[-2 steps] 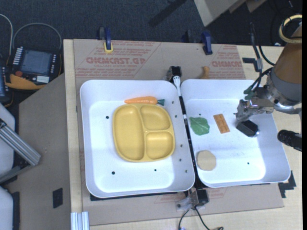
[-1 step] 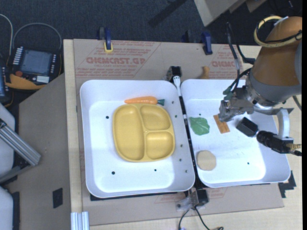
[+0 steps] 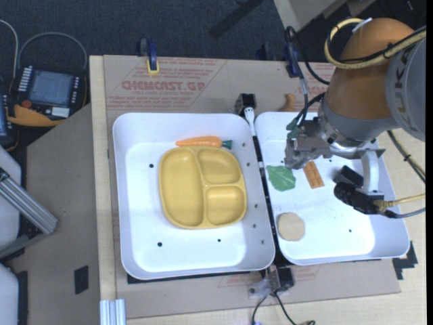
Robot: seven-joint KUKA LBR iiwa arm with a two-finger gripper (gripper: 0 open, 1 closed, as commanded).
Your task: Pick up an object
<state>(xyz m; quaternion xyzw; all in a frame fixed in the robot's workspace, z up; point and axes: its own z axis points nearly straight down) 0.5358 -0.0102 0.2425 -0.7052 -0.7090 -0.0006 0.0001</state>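
left bin (image 3: 128, 202): divided plate (image 3: 201, 186) in the middle; carrot (image 3: 200, 141) just behind it; right bin (image 3: 385, 239): leaf (image 3: 281, 179) beside the strip (image 3: 312, 175); round cookie (image 3: 291, 226) nearer the front

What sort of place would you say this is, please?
Probably a robotics lab bench: a robot arm reaches over two white bins holding toy food, with a control pendant lying beside the board.

I work in a robotics lab. Evidence: my bench is a board (image 3: 203, 73) stamped with a maker's name and held by clamps (image 3: 151, 54), bearing two white bins (image 3: 128, 181); a handheld control pendant (image 3: 47, 93) lies on dark carpet (image 3: 135, 12) beside it; loose cables (image 3: 406, 202) trail across.
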